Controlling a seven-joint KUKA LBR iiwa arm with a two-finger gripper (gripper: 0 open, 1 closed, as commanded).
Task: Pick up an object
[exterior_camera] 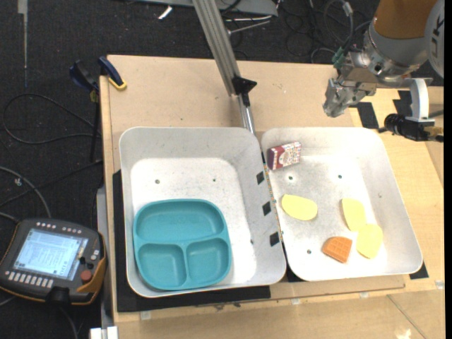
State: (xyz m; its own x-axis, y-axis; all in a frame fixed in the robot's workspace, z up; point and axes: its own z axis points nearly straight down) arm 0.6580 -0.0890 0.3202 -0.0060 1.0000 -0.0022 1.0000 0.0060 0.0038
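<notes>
Gripper (335,109) state unclear, hovering above bin. Carton (284,155) looks light, stiff; pinch across narrow sides.

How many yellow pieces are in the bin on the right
3. One yellow piece lies mid-bin, another to its right, and the third just below that one, beside the orange piece.

Tool (337,102) above bench (176,97), beyond bins (191,143)

the grey arm (395,30) with its orange band reaches in from the upper right, wrist bent downward, and the tool (336,104) hangs at its end pointing down with nothing seen between its tips.
</notes>
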